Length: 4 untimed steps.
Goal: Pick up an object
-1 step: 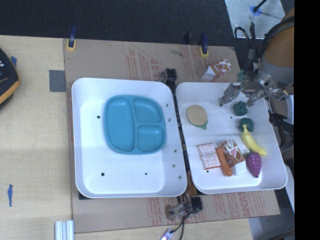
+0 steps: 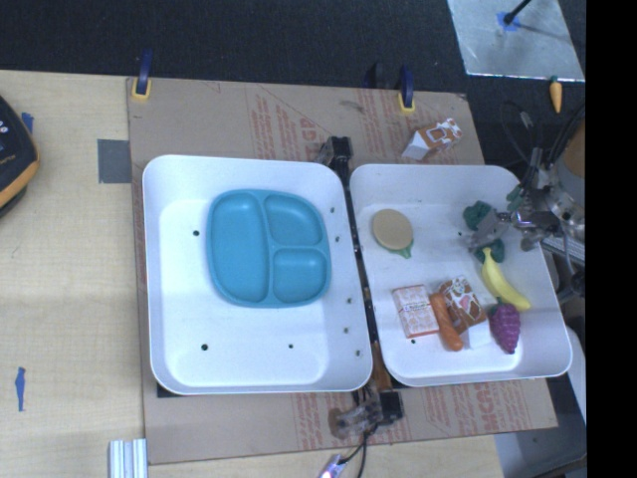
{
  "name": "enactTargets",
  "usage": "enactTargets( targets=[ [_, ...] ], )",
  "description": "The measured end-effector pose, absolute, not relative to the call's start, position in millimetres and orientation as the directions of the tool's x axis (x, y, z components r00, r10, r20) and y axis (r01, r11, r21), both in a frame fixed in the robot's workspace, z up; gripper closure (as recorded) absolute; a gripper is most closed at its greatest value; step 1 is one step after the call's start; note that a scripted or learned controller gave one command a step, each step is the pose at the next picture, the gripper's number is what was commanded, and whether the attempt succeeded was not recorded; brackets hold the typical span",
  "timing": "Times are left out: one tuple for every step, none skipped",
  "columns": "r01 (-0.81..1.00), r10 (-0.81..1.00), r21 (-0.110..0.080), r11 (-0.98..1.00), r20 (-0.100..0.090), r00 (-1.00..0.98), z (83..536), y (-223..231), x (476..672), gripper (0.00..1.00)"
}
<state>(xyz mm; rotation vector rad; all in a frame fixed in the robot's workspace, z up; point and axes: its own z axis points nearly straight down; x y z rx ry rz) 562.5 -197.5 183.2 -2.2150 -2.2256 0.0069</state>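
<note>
Banana (image 2: 505,285), yellow, curved, lying flat

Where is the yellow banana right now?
The banana lies in the right bin, near its right edge, just above the purple grapes and below the claw.

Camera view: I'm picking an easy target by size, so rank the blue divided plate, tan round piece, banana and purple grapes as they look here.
Largest to smallest:
1. blue divided plate, by far
2. banana
3. tan round piece, close to the banana, so unsure
4. purple grapes
</note>
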Motion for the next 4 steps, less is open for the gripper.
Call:
enactTargets(
  targets=[
    [1.0, 1.0, -0.003, 0.006, 0.0, -0.006, 91.4, -173.1, 503.1, 0.0],
    [1.0, 1.0, -0.005, 0.01, -0.001, -0.01, 101.7, -174.2, 503.2, 1.0],
    [1.0, 1.0, -0.002, 0.005, 0.0, -0.005, 165.1, -155.8, 503.9, 1.0],
    [1.0, 1.0, -0.003, 0.005, 0.0, -0.005, 165.0, -156.0, 503.7, 0.0]
  ],
)
